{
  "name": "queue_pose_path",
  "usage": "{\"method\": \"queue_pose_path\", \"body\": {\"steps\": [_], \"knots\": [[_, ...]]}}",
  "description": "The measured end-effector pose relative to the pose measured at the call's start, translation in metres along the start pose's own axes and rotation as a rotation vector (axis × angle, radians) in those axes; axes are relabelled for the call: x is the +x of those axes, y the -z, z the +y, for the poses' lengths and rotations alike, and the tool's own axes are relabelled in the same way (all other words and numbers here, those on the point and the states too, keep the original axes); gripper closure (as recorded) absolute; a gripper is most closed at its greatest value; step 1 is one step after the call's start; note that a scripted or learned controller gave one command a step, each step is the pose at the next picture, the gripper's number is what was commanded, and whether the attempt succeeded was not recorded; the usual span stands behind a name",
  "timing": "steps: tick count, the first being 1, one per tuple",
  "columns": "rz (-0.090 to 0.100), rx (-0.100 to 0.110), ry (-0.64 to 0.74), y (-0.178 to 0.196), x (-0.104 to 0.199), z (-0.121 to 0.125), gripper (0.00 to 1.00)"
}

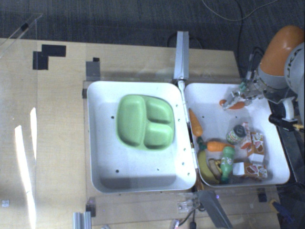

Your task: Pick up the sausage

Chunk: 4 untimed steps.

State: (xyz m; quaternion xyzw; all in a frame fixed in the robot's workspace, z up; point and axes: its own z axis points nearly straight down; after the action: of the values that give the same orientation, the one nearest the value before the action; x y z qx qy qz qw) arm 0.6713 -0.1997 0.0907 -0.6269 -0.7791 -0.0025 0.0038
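Orange-red, the sausage (pixel 229 104) lies at the upper right of the frame in the right bin (pixel 207 104), with the gripper (pixel 242 93) just over it, its grip impossible to tell. Probably light, smooth and prone to roll; best pinched across its middle.

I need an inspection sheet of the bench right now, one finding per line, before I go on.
Surface: wooden bench bearing two white bins, left bin and right bin.
Job's things: small orange-red sausage at the right bin's upper right, at the gripper's tip.
Clutter: green divided tray in the left bin; carrot, banana, green bottle, can and small cartons in the right bin.
Grippers: gripper low over the sausage; jaws too small to judge.
Cables: black cable looping over the floor.
Surroundings: dark carpet behind the bench.
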Motion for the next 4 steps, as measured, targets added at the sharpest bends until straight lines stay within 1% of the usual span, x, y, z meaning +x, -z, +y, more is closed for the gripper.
{"method": "queue_pose_path", "body": {"steps": [1, 2, 3, 4], "knots": [[-0.003, 0.002, 0.004, 0.011, 0.000, 0.000, 1.00], [-0.002, 0.010, 0.005, 0.021, -0.001, -0.001, 1.00], [-0.004, 0.012, -0.242, -0.006, -0.004, -0.006, 1.00], [0.000, 0.007, -0.239, -0.005, 0.000, -0.003, 0.00]]}}
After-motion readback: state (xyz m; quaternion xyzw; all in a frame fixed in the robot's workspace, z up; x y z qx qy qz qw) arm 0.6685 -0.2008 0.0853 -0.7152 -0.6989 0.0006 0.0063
